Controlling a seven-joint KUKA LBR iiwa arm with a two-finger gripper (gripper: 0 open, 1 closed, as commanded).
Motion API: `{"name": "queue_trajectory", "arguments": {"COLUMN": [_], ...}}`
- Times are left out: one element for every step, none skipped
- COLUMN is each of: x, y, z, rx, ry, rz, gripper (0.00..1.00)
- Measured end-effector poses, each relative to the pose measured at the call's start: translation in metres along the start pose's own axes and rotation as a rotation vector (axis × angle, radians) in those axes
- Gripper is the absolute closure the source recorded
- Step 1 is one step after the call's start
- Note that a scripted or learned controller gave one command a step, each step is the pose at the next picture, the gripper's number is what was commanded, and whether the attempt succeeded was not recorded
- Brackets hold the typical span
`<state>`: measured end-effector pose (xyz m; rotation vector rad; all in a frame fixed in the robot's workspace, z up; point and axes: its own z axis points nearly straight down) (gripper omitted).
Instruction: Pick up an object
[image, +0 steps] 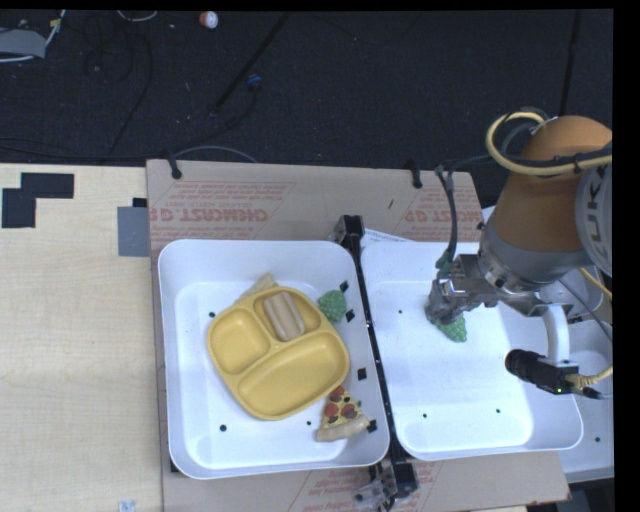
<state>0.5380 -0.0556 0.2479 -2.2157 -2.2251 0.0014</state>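
In the right bin (470, 420), a small green toy vegetable (456, 329) lies near the upper middle of the floor. My gripper (443, 308) is low over the bin, directly above and touching the green piece's upper left side. The gripper's body hides part of the piece. In the left bin (190, 440) a yellow divided plate (280, 385) holds a tan bun-like toy (285, 315) in its upper compartment. Another green vegetable piece (332, 303) lies by the plate's upper right edge. A pizza slice toy (341, 417) rests at the plate's lower right.
A black divider (365, 330) runs between the two bins. The arm's grey and orange body (545, 210) hangs over the right bin's upper right corner. Cardboard (290, 205) lies under the bins, and a wooden bench top (70, 340) stretches to the left.
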Motion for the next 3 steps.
{"name": "queue_trajectory", "arguments": {"x": [0.038, 0.086, 0.128], "y": [0.020, 0.042, 0.061], "z": [0.003, -0.002, 0.018], "rx": [0.001, 0.000, 0.001], "ry": [0.001, 0.001, -0.001], "rz": [0.001, 0.000, 0.001], "gripper": [1.00, 1.00, 1.00]}}
